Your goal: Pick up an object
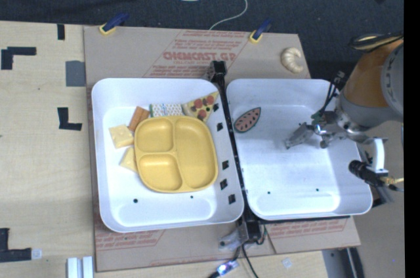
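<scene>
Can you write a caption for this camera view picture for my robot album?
Robot gripper reaches into the right bin near a watermelon slice; yellow tray sits in the left bin.

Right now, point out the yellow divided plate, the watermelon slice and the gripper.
yellow divided plate (176, 153), camera view, centre ridge.
watermelon slice (247, 119), camera view, red face.
gripper (293, 140), camera view, between fingertips.

A flat, leaf-shaped piece like a watermelon slice (247, 120), reddish-brown with dark seed-like dots and a green edge, lies tilted in the right white bin (289, 201), near its upper left corner and just beside the wall shared with the left bin. A yellow plastic plate with three compartments (176, 153) lies flat in the left white bin (164, 214). Small flat pieces, tan, orange-brown and patterned (139, 118), are tucked along the plate's left and upper edges, partly under it.
</scene>
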Controlling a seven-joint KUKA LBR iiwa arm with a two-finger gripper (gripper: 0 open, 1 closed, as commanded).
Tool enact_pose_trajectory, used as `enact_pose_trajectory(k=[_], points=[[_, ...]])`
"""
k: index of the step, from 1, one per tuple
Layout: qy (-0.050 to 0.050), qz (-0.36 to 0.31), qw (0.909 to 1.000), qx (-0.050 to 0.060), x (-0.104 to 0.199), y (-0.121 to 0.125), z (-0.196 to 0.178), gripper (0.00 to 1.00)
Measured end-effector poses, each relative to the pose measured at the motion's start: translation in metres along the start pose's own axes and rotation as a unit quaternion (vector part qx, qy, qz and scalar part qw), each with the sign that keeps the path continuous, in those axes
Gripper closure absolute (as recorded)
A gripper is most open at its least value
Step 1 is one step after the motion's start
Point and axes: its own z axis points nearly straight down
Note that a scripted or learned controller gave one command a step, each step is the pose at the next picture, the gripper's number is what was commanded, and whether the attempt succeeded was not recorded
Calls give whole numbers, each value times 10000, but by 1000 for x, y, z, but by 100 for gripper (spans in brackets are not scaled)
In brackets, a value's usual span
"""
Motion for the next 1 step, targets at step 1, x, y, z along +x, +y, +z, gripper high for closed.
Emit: enact_pose_trajectory(k=[1], points=[[-15, -9, 10000, -37, 1, 1, 20, 0]])
